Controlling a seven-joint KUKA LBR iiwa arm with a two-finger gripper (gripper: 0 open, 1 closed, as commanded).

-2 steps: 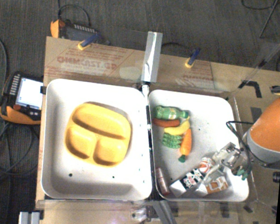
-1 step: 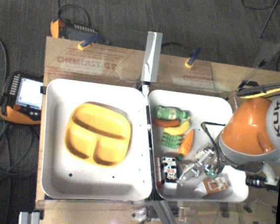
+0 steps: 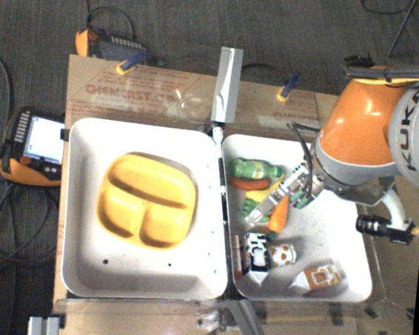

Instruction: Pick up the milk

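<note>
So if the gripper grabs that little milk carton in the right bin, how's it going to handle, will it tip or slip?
The milk carton looks small and boxy, so probably light and fairly stiff. It seems to lie on its side near the right bin front corner, so rolling is unlikely. Its faces look smooth, so it might slide rather than tip when nudged.

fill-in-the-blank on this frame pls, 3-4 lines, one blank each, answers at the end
1. The yellow divided tray lies in the ____ bin of the camera view.
2. The milk carton lies near the ____ wall of the right bin.
3. The carrot under the gripper is coloured ____.
4. The green bottle lies at the ____ end of the right bin, away from the milk carton.

Missing words: left; front; orange; far
</note>
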